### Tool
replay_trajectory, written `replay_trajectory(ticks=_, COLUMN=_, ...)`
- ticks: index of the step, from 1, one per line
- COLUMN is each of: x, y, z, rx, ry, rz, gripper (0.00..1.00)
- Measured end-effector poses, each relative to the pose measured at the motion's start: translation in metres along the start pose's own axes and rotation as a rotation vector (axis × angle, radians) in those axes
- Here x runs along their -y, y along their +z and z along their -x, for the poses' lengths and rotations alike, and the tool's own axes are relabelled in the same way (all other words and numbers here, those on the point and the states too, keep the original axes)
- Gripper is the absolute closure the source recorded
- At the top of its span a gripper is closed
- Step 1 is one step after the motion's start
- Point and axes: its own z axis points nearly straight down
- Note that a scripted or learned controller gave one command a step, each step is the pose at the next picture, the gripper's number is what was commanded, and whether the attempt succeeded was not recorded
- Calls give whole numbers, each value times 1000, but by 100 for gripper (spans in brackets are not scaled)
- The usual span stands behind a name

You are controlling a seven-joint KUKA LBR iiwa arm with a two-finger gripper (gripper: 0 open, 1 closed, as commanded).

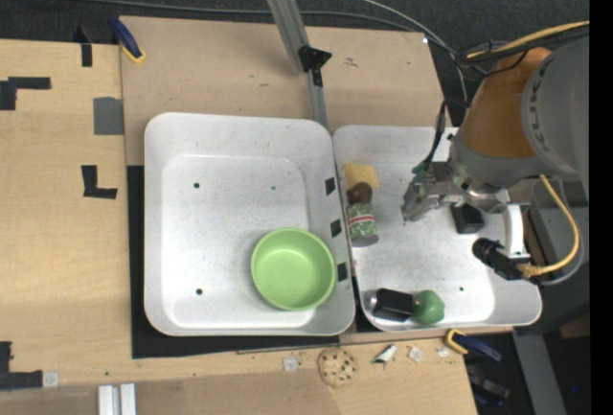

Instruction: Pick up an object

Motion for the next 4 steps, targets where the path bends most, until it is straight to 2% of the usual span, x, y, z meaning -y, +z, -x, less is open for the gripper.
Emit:
replay_trajectory(ticks=1, x=2, y=-56, z=-11, rx=0, ry=0, rz=3, gripper=100)
replay_trajectory(ticks=2, x=2, y=-75, z=-11, rx=1, ry=0, rz=1, gripper=100)
replay_trajectory(ticks=4, x=28, y=-85, z=-135, rx=-2, ry=-7, rz=-6, gripper=100)
